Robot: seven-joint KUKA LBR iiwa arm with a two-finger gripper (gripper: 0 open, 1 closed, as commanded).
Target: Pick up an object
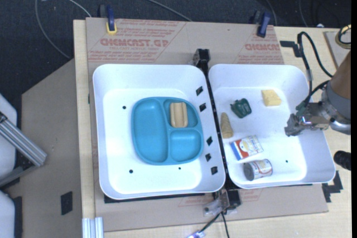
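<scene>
Gripper (pixel 295 125) at right bin (pixel 312 167) right side, grip state unclear. Can (pixel 257 169) near-left, carton (pixel 246 147) beside it. Best drop straight over can, centre before closing.

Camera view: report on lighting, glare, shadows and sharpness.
Camera view: even, bright light; white bins near overexposed, without harsh glare; soft shadows under the blue tray and can; centre items sharp; end effector at right slightly soft; dark floor underexposed.
</scene>
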